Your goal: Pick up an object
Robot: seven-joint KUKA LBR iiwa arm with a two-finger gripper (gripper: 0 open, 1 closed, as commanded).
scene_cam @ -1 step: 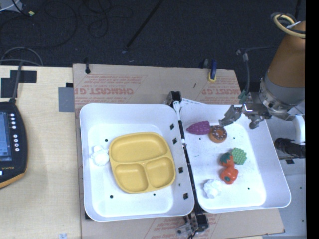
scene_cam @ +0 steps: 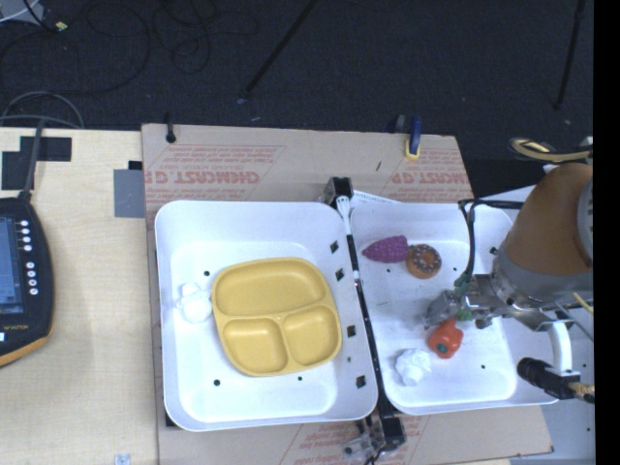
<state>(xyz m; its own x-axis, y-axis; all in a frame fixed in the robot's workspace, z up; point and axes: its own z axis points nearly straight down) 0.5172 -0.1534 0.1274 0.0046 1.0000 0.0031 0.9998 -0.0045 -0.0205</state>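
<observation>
Glossy round red pepper [scene_cam: 446, 339] beside crumpled white lump [scene_cam: 414, 365], right bin [scene_cam: 484, 395].

Right bin's [scene_cam: 484, 395] right side under the arm [scene_cam: 547, 231]; teach pendant [scene_cam: 19, 279] cut by left edge.

The gripper [scene_cam: 453, 310] hangs low in the right bin [scene_cam: 489, 395], with a red, pepper-like toy [scene_cam: 446, 339] just below its jaws, touching or nearly so; whether it is held cannot be told. A crumpled white object [scene_cam: 414, 365] lies further toward the bin's near edge, left of the jaws, while a brown doughnut [scene_cam: 423, 261] and a purple toy [scene_cam: 386, 250] lie beyond them toward the far wall. Well to the jaws' left, the left bin [scene_cam: 179, 376] holds a yellow divided plate [scene_cam: 274, 315] and a small white object [scene_cam: 194, 304].
</observation>
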